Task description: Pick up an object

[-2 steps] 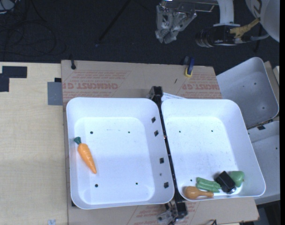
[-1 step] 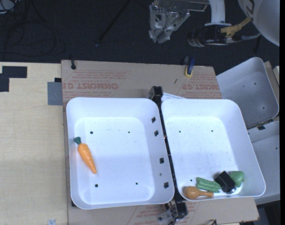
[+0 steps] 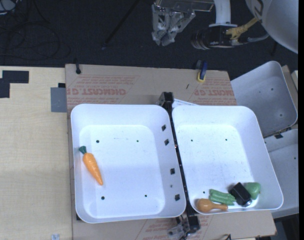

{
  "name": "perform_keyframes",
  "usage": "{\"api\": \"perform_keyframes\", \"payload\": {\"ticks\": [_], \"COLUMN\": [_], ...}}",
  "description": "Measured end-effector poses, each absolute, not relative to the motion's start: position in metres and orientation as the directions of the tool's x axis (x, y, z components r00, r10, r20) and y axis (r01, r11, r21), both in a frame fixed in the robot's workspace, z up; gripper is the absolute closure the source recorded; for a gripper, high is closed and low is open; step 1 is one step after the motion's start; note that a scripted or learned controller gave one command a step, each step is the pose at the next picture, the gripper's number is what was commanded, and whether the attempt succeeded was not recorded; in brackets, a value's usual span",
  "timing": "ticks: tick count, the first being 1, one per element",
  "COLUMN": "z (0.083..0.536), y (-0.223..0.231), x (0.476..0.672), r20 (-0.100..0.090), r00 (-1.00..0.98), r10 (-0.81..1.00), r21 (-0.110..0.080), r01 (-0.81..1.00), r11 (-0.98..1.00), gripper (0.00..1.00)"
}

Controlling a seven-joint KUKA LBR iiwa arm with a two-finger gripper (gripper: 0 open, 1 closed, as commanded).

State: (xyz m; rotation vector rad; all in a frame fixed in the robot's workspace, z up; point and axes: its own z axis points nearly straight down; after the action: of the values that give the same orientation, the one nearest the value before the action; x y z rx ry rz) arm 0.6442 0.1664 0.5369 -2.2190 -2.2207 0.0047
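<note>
Objects for picking lie in both bins. Nearest the camera, at about 5 o'clock in the view, the right bin (image 3: 252, 119) holds a small cluster in its near right corner: an orange pear-shaped toy (image 3: 210, 205) lies closest to the near rim, a green pod-like toy (image 3: 222, 197) sits just beside it toward 1 o'clock, a black block (image 3: 240, 193) touches the pod's right end, and a light green piece (image 3: 253, 188) pokes out from behind the block at 3 o'clock. Over at 8 o'clock, the left bin (image 3: 117, 115) holds a toy carrot (image 3: 92, 166) near its left wall, lying aslant with its green top pointing to 11 o'clock and its tip to 5 o'clock. The two bins sit side by side, touching along a dark hinge strip, on a sheet of brown cardboard (image 3: 142, 86) spread over the pale wooden worktop (image 3: 27, 149). Farthest off, at 12 o'clock beyond the cardboard's far edge, the end effector (image 3: 165, 34) hangs over the dark floor, well apart from both bins. Its fingers point downward with nothing between them; how wide they stand I cannot tell.
</note>
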Motion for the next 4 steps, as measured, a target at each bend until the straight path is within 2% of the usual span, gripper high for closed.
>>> {"api": "perform_keyframes", "payload": {"ticks": [4], "z": [0.537], "y": [0.225], "x": [0.644], "r20": [-0.001], "r00": [-0.001], "r10": [1.000], "r21": [-0.004], "r01": [1.000], "r11": [0.001], "gripper": [1.00]}}
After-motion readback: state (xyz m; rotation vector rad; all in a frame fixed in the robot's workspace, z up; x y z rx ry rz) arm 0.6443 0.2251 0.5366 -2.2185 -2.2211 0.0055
